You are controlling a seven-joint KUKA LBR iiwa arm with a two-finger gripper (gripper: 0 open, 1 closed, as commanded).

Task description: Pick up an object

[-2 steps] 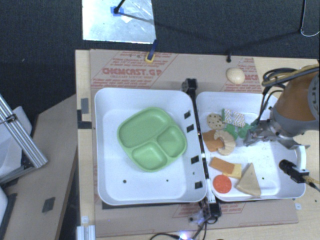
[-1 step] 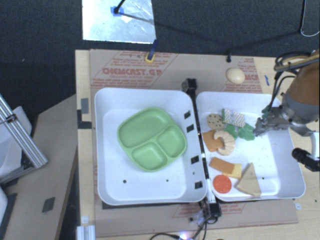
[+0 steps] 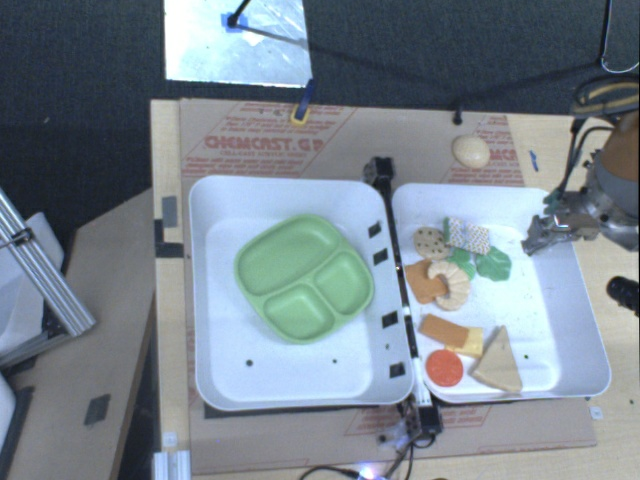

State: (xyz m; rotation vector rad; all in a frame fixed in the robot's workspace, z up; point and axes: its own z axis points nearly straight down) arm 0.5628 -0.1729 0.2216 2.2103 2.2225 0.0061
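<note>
The right bin point(image 3: 570, 308) holds several toy foods: a cookie point(image 3: 430, 239), a patterned wrapped piece point(image 3: 468, 235), green pieces point(image 3: 483, 264), a croissant-like pastry point(image 3: 440, 281), an orange block point(image 3: 452, 333), a red disc point(image 3: 445, 368) and a tan wedge point(image 3: 499, 363). My gripper point(image 3: 545, 233) hangs over the right bin's far right side, right of the green pieces. Nothing shows between its fingers. The left bin point(image 3: 215, 268) holds a green divided plate point(image 3: 304, 278).
A beige egg-shaped object point(image 3: 471, 150) lies on the cardboard behind the right bin. A yellow clip point(image 3: 300, 116) sits at the cardboard's far edge. A shiny sheet point(image 3: 238, 28) lies on the dark floor beyond. A metal frame point(image 3: 35, 278) stands at the left.
</note>
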